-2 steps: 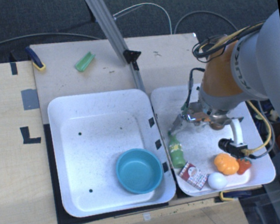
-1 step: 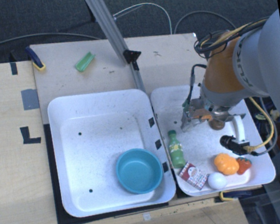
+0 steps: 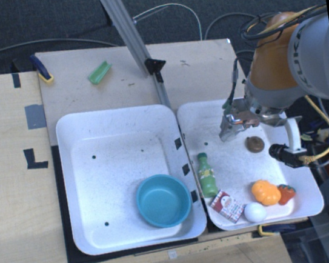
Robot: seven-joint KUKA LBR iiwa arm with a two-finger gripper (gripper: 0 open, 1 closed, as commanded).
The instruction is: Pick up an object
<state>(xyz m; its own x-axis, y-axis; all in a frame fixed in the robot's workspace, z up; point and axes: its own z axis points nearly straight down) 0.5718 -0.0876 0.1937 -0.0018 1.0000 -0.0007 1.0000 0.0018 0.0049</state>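
Note:
My gripper (image 3: 230,129) hangs over the upper middle of the right bin (image 3: 211,114), its metal fingers pointing down-left above bare bin floor. Nothing shows between them. A small brown round object (image 3: 254,144) lies just right of the gripper. Below it a green bottle (image 3: 206,175) lies along the bin's left side. Near the front edge sit a red and white packet (image 3: 227,205), a white egg (image 3: 254,211), an orange fruit (image 3: 265,192) and a red vegetable (image 3: 286,192).
The left bin (image 3: 93,144) holds a blue bowl (image 3: 163,199) at its front right. A slanted metal pole (image 3: 132,40) crosses the bench behind the bins. A green object (image 3: 99,72) and a blue and yellow clamp (image 3: 40,68) lie on the back bench. Cables hang at the right.

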